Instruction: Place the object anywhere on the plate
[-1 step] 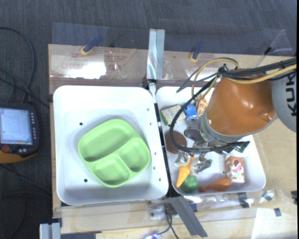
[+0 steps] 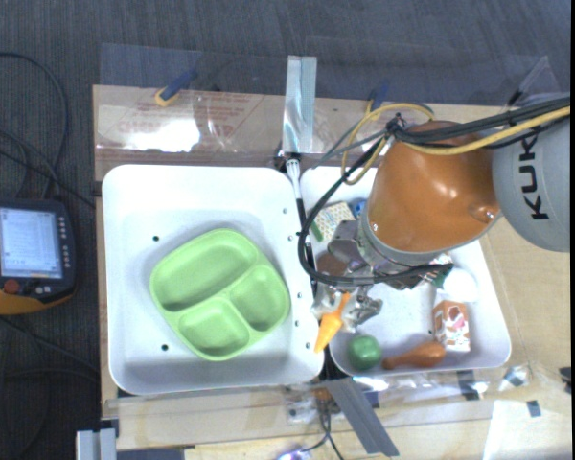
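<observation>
Nearest the camera in the right bin [image 2: 494, 348] there's a green ball [image 2: 365, 351], then a brown sausage-looking thing [image 2: 414, 356] lying roughly left-right beside it, and a small red-and-white carton [image 2: 451, 325] standing a bit further right.

Just above and left of the ball is the toy carrot [image 2: 330, 322]. It hangs steeply, long axis close to vertical in the view, orange tip pointing down toward the near side and a little left, the fat end up at the gripper [image 2: 349, 304]. It sits right by the wall between the two bins, still on the right-bin side.

The gripper is clenched on the carrot's upper end (the metal fingers [image 2: 364, 309] are pinched in close, barely any gap showing). It's under the arm's big orange band [image 2: 426, 195], which covers most of the middle of that bin.

Over in the left bin [image 2: 125, 286] the green divided plate [image 2: 220, 293] lies flat, three compartments, well apart from the carrot.

Further back, something white [image 2: 458, 283] peeks out by the arm, and a blue-and-pale packet [image 2: 335, 217] sits at the far side, mostly hidden.

Off the bench to the left is a control pendant [image 2: 24, 249].
</observation>
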`<state>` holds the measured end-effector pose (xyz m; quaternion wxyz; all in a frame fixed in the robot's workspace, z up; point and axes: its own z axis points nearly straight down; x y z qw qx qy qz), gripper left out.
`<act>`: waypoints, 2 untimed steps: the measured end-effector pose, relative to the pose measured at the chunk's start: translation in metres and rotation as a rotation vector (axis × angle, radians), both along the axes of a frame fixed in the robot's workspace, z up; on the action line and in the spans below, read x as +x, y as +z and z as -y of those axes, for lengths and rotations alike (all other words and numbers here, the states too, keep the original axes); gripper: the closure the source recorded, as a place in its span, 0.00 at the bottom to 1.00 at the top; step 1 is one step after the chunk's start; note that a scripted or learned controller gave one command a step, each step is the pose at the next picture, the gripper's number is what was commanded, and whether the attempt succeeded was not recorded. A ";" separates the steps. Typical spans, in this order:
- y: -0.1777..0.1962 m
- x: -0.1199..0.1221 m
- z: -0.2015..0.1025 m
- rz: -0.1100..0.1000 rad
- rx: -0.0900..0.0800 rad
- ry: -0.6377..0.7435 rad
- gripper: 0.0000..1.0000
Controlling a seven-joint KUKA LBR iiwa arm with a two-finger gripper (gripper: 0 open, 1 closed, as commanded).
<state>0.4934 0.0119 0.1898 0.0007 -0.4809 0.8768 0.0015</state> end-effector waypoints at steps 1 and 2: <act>0.038 0.037 -0.018 0.003 0.000 0.168 1.00; 0.037 0.037 -0.018 0.001 0.001 0.168 0.00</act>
